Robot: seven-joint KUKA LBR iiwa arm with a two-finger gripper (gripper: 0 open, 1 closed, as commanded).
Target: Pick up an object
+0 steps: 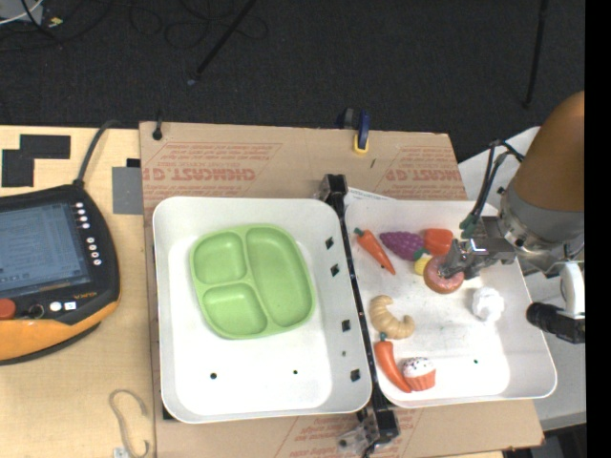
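Gripper (456,260) sits low in the right bin (535,375), right at a round pink-and-red toy (444,277); whether that toy lies between its parts I cannot tell. Going left to right on the bench (124,342): one black and orange control tablet (48,270); one left bin (181,370) bearing one green plate (252,281) with three compartments; then the right bin with eight toys: one orange carrot (374,249), one purple grape bunch (402,244), one red-orange piece (438,239), one small yellow piece (421,266), the round pink-and-red toy, one tan croissant (391,318), one white lump (487,303), and one red and white piece (406,368) near the front wall. Arm (552,175) enters from the right, its orange band above the grey wrist, reaching down and leftward over the right bin's back half.
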